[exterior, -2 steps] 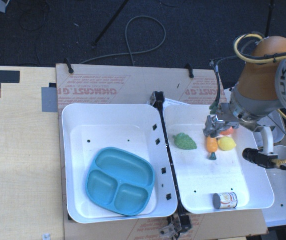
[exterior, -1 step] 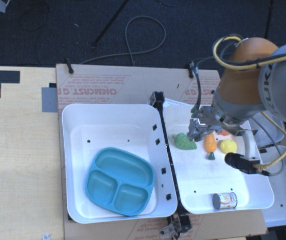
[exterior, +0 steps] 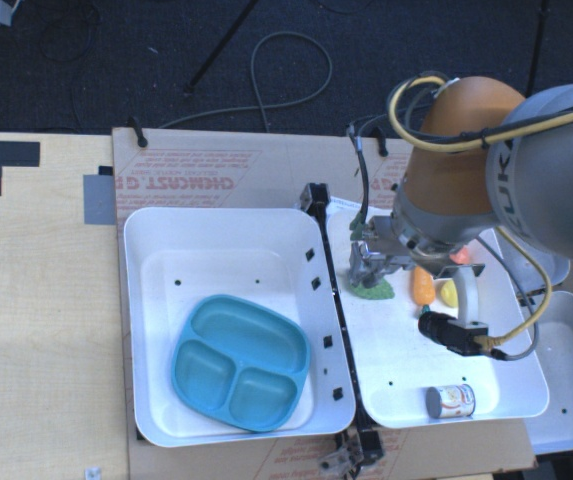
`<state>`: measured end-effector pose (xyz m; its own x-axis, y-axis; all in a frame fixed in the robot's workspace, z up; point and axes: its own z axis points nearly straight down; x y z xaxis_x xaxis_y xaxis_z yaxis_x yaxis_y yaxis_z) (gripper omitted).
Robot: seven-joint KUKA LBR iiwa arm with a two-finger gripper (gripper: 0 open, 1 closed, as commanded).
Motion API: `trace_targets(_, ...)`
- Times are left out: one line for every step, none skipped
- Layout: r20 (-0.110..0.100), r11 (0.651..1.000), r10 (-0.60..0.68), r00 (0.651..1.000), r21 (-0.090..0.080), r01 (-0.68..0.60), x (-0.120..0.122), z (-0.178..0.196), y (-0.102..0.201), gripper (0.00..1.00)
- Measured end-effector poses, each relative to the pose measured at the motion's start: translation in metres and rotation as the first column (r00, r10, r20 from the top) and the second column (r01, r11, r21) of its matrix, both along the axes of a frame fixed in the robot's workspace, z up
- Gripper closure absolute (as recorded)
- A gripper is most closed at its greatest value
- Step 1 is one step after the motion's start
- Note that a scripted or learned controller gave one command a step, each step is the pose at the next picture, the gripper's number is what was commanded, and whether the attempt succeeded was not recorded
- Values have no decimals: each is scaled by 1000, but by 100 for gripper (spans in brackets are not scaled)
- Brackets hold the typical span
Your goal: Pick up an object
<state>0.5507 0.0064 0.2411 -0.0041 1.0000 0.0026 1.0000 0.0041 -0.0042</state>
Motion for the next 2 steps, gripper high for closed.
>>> trace_targets(-2,1000,0,1000,-1,0,-18,-15,46,100)
trace_targets(-3,1000,1,1000,-1,-1,-34,-25,100,100)
